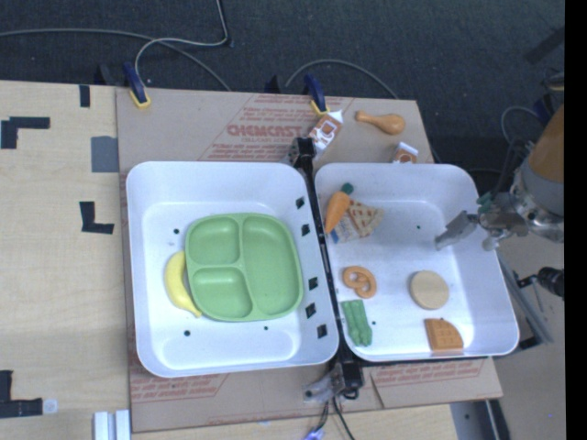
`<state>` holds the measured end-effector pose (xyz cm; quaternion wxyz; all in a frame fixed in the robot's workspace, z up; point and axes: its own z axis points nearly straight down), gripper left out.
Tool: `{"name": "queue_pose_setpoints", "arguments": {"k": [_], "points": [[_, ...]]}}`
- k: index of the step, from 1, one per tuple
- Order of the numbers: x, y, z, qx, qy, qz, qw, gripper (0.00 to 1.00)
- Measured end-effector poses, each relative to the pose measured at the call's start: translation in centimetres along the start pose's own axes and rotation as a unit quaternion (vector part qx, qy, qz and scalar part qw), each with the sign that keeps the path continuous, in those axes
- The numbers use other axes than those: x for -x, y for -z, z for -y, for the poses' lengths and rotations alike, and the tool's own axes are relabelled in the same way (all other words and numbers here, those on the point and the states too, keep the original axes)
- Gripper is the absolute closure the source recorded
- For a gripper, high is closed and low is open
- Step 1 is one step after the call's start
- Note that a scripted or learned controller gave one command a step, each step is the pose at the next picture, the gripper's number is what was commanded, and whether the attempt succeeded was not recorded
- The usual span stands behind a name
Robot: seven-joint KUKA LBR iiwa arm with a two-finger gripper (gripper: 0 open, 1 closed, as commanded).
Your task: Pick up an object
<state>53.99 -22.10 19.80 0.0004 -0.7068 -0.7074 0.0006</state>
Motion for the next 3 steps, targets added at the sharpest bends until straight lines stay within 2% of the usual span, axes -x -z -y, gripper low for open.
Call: {"name": "queue_pose_setpoints", "arguments": {"k": [1, 2, 3], "points": [[-6.9, -11.1, -4.9, 0.003, 0.001, 0.000, 1.0000, 0.00], [-12.4, -11.6, -8.6, -0.029, 0.004, -0.003, 0.9996, 0.00], [-11.5, -12.1, -10.6, -0.066, 0.009, -0.015, 0.9977, 0.00]]}}
